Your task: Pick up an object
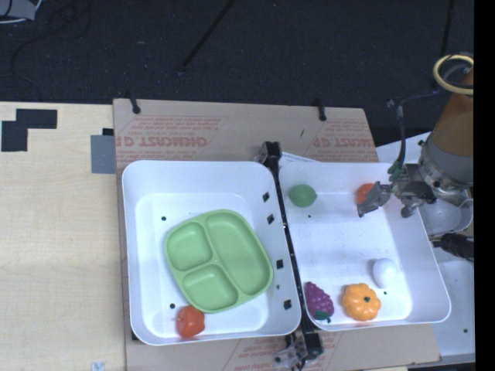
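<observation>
In the camera view you see the arm (452, 141) reaching in from the right, with its gripper (377, 197) low over the far right part of the right bin (421, 284). A small orange-red object (364, 192) sits right at the gripper's tip, touching or partly behind it; you cannot tell whether the jaws are open or closed on it.

In the same bin you have a green ball (302, 195) near the far left corner, a white egg (384, 270) toward the near right, and an orange pumpkin (361, 301) just beside purple grapes (318, 300) along the near wall.

The left bin (147, 207) holds a green divided plate (218, 260) and a red tomato (189, 321) at its near edge.
</observation>
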Available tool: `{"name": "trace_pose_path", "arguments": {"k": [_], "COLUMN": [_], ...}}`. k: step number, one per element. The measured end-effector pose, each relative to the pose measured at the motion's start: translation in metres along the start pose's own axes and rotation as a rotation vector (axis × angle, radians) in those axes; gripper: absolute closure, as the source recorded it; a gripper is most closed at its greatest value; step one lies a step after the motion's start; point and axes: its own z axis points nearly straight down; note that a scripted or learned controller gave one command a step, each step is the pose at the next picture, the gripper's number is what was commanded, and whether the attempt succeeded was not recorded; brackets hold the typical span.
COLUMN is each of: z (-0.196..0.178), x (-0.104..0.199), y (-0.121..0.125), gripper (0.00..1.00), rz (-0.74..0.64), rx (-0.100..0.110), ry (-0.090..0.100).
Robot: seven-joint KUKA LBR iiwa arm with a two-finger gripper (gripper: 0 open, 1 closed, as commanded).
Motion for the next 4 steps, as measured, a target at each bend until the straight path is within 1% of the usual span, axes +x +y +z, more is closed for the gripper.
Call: {"name": "trace_pose_path", "arguments": {"k": [1,2,3,4], "z": [-0.007,0.056,0.100,0.152], "x": [0.000,0.006,0.011,0.012], "y": [0.002,0.002,0.001,0.002], "gripper": [0.00,0.00,0.00,0.00], "rz": [-0.002,-0.003,-0.002,-0.001], "rx": [-0.014,-0.006,-0.008,-0.012], "ry": [-0.003,0.000,0.000,-0.002]}}
